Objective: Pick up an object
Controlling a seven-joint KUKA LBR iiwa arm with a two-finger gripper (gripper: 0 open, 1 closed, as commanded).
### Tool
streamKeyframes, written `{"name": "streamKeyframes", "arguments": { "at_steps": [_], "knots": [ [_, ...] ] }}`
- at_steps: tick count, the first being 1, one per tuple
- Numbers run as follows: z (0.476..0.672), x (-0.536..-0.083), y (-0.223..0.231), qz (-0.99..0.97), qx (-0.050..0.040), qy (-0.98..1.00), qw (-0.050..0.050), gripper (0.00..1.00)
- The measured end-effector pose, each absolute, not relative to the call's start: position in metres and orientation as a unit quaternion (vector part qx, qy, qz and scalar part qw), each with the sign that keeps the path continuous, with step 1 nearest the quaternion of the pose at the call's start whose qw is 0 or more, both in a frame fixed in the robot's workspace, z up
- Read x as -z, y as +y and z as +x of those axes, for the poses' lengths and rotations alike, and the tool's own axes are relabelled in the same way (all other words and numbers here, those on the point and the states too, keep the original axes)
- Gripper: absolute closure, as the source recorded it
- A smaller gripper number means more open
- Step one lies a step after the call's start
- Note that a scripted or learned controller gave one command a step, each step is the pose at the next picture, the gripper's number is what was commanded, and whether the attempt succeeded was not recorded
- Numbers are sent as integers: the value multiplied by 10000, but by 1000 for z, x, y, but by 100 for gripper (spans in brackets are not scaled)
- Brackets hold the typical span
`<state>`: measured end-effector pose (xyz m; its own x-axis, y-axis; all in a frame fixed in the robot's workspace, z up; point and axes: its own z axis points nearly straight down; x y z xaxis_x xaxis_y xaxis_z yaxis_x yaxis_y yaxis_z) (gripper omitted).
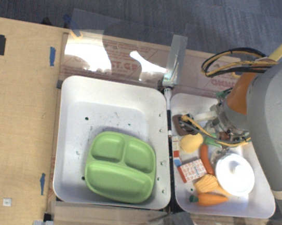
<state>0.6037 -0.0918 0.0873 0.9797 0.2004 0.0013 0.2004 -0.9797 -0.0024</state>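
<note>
Objects for the picking are all in the right bin (261,203), but start at the left: on the table (9,116), the left bin (75,94) holds a green divided plate (120,167) lying flat toward its near edge. Cross the divider and it gets crowded: a pale yellow piece (191,142) sits beside a red patterned packet (192,169), with an orange carrot-like piece (211,199) by the near wall and a white round lid-like thing (235,173) just beside them. The arm (281,120) leans in from the right, and the claw (221,127) is down at the far end of that bin, among cables; whether it is open or closed, I cannot tell. My call: aim for something free-standing, the yellow piece perhaps, drop straight and centred, and avoid the wall.
</note>
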Motion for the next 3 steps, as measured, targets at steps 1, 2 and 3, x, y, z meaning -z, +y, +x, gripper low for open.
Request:
{"name": "streamKeyframes", "arguments": {
  "at_steps": [1,2,3],
  "knots": [
    [604,-87,-92,-9949,7,-1007,11,0],
    [586,-88,-90,-9934,22,-1143,18,0],
    [587,-99,-91,-9935,25,-1141,9,100]
  ]
}}
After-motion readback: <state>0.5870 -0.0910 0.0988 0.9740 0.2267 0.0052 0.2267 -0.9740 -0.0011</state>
